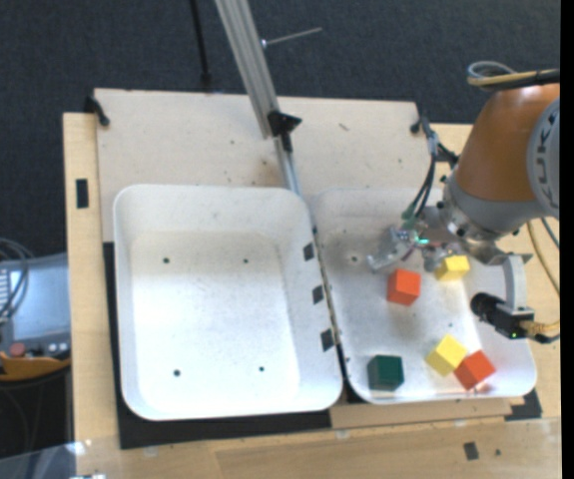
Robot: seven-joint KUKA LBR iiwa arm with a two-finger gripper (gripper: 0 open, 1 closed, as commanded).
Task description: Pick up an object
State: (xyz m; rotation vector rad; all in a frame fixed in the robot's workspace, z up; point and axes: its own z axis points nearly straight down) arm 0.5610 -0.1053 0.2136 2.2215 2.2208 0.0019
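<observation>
— On the bench (82,267), starting at nine o'clock: what sits there?

— The left white bin (217,302), speckled, its floor bare apart from a few dark dots. Beside it, toward three o'clock, lies the right white bin (351,228), the two rims touching along the middle.

— And the blocks?

— All in the right bin. A dark green cube (386,371) lies at its six o'clock, near the front rim. An orange cube (403,287) sits close to the centre. A yellow cube (447,354) and a red-orange cube (475,368) lie touching at about five o'clock. Another small yellow block (455,265) rests at roughly two o'clock, just under the wrist.

— Where is the gripper?

— The gripper (406,245) hangs low over the bin at about twelve o'clock from the orange cube, just above it. Whether the jaws are spread or pressed together, I cannot tell; the metal parts blur together. Nothing shows pinched there.
</observation>
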